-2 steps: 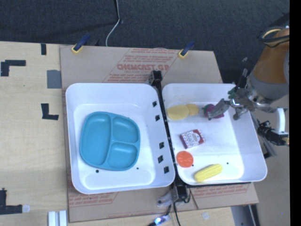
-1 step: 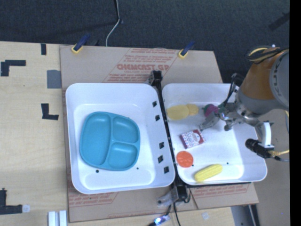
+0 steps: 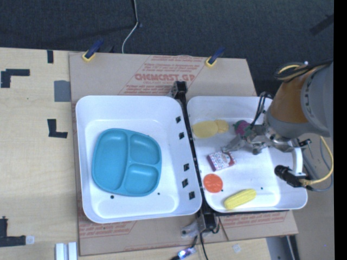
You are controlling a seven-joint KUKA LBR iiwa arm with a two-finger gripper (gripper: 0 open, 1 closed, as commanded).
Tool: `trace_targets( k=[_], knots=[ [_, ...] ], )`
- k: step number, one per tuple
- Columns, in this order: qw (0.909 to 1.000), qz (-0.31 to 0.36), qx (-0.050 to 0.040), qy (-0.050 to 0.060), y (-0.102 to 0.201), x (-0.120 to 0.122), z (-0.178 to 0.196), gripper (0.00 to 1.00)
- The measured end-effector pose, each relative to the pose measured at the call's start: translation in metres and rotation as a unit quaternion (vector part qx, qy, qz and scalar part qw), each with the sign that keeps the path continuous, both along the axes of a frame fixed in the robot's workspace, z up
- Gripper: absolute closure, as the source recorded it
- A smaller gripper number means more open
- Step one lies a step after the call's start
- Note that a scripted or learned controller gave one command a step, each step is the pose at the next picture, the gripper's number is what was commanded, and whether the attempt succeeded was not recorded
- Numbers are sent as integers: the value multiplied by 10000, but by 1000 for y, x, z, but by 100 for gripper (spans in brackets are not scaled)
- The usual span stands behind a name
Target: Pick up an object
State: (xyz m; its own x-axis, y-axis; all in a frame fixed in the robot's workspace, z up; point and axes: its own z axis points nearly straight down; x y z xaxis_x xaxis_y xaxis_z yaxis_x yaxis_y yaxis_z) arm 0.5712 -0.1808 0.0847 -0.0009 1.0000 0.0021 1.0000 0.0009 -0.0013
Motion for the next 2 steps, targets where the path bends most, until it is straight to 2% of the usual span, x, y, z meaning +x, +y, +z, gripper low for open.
trace_targets(
  k=[1, 2],
  knots=[
    [10000, 18, 25, -42, 3, 5, 14, 100],
    [10000, 7, -14, -7, 2, 6, 75, 100]
  ],
)
